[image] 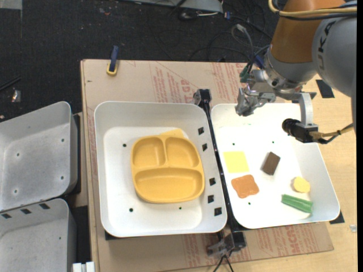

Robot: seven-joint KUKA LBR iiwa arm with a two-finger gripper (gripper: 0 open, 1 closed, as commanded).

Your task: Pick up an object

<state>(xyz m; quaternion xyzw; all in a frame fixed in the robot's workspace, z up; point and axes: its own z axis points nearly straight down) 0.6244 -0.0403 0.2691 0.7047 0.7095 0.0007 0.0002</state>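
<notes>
The right bin [317, 152] holds a yellow square [236, 162], an orange-brown slab [245, 186], a dark brown block [271, 163], a small yellow round piece [300, 185] and a green stick [297, 203]. My gripper [247, 105] hangs over the bin's far left corner, well behind all of these objects. Nothing shows between its fingers.
The left bin [113, 123] holds a yellow divided plate [167, 170]. A black divider with clips [212, 163] runs between the bins. Two grey-white trays [34, 152] lie off the bench at the left. A blue-and-yellow clamp [113, 61] sits at the bench's far left edge.
</notes>
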